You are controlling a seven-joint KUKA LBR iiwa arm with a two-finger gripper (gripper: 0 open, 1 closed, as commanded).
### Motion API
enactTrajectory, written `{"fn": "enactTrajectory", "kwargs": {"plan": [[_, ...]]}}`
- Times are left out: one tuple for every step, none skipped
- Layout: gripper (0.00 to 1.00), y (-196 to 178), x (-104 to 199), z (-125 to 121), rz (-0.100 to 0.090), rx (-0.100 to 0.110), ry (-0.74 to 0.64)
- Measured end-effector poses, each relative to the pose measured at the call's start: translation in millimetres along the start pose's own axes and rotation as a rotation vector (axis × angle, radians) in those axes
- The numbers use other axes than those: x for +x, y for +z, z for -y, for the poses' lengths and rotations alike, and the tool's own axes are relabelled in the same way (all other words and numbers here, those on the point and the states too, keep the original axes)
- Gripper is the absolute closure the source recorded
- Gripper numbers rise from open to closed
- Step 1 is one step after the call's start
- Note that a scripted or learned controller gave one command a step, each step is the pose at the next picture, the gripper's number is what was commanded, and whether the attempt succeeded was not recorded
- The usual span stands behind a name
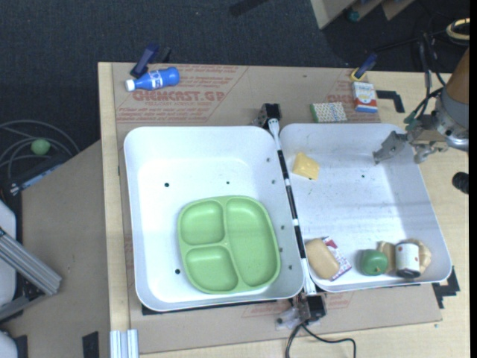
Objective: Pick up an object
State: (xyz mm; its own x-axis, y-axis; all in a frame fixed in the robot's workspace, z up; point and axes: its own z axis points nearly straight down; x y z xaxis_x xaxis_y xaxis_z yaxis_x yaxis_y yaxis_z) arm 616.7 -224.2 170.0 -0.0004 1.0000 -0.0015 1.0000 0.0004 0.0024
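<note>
The claw (393, 147) is seen at the upper right of the right bin (350, 200), hovering low over bare bin floor; nothing is held, and whether it stands wide or narrow cannot be told from this angle.

Nearest candidate: a small yellow block (305, 166), lying to the claw's left and slightly nearer the camera, close to the divider between bins. It is judged light, possibly soft or spongy, easily taken across its short sides.

Well below the claw, along the near edge of the same bin, a cluster is noted: a tan bread-like item (322, 258) on a small packet, a green rounded object (373, 262), and a small cylindrical can-like item (408, 258) just beside it. The green piece is judged smooth and prone to roll; crowding would hinder a clean grip there.

A green divided plate (226, 243) is noted in the left bin (149, 200), far to the claw's left: stiff, flat, awkward except by its rim.
</note>
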Motion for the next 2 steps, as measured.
{"fn": "enactTrajectory", "kwargs": {"plan": [[0.0, 83.3, 36.6, 34.3, -0.004, 0.007, 0.0], [0.0, 85.5, 105.5, 49.0, -0.004, 0.004, -0.001]]}}
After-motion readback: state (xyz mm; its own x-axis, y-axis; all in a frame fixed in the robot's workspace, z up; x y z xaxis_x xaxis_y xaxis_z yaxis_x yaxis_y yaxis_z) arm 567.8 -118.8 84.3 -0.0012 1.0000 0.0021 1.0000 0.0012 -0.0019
